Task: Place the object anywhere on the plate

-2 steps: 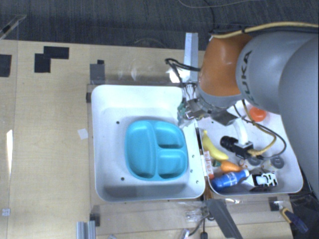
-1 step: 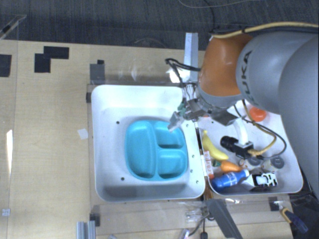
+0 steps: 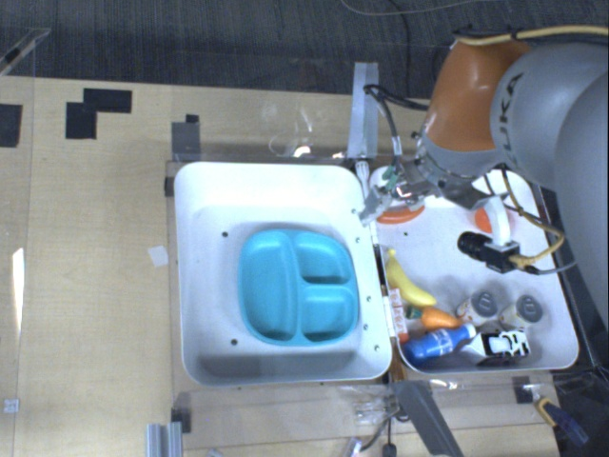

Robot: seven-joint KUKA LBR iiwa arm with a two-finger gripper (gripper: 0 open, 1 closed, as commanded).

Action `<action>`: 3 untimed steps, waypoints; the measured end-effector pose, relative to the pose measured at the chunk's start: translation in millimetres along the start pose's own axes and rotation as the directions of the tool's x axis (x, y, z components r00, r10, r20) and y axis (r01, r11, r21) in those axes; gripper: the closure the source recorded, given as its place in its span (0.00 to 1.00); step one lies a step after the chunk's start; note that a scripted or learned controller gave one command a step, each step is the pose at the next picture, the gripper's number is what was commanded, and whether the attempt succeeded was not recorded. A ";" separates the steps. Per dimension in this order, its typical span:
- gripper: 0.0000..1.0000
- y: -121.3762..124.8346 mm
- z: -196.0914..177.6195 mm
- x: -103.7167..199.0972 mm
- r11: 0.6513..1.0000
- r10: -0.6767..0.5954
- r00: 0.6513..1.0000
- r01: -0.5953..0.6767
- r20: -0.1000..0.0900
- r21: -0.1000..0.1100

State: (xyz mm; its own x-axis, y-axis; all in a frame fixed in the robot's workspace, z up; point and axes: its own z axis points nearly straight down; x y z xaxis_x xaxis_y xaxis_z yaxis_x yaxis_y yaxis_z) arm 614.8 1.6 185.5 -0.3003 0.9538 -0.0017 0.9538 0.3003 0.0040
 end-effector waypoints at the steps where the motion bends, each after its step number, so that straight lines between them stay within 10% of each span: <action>1: 0.00 -3.8 -20.8 -25.8 0.996 0.090 0.996 -0.090 0.000 -0.001; 2: 0.00 -27.0 -71.0 -45.6 0.997 0.074 0.997 -0.074 0.001 -0.002; 3: 0.00 -4.0 -2.1 17.2 0.994 -0.113 0.994 0.113 -0.001 -0.001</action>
State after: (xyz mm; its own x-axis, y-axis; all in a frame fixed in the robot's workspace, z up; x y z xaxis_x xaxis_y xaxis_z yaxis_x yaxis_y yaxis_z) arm 605.8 16.8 187.6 -0.4058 0.9140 -0.0014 0.9140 0.4058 0.0043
